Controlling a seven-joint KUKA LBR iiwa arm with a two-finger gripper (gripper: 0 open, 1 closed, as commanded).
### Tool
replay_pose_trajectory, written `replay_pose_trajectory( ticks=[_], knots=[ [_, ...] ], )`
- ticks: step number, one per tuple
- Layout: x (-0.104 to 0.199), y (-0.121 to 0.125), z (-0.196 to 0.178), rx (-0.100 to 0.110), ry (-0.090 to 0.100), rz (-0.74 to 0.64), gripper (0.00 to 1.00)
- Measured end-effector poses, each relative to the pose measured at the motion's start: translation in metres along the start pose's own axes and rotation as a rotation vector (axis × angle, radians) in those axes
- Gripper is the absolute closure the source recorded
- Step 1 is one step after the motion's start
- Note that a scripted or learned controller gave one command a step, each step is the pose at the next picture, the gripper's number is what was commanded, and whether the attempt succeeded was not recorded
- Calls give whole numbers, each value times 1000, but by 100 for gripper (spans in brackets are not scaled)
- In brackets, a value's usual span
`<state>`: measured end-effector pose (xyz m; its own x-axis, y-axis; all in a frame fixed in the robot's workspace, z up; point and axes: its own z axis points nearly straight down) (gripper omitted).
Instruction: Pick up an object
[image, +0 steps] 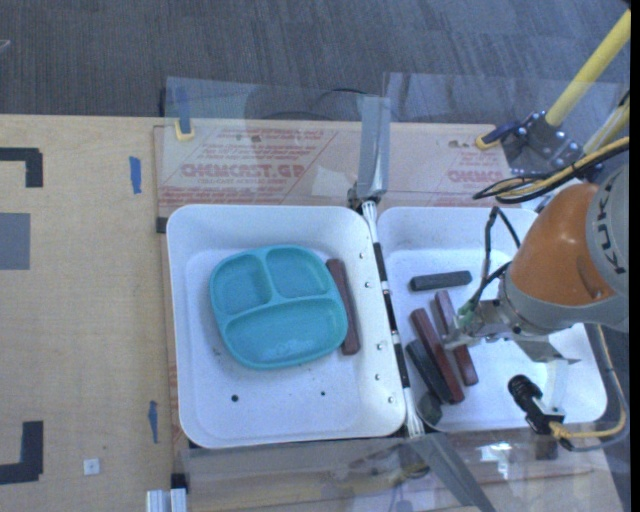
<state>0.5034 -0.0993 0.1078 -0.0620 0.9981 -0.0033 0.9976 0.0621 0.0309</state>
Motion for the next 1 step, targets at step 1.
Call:
replay_pose_trajectory(
  ticks=[1],
  knots=[
    [27,50,-105,31,3,-7,100]
  ],
)
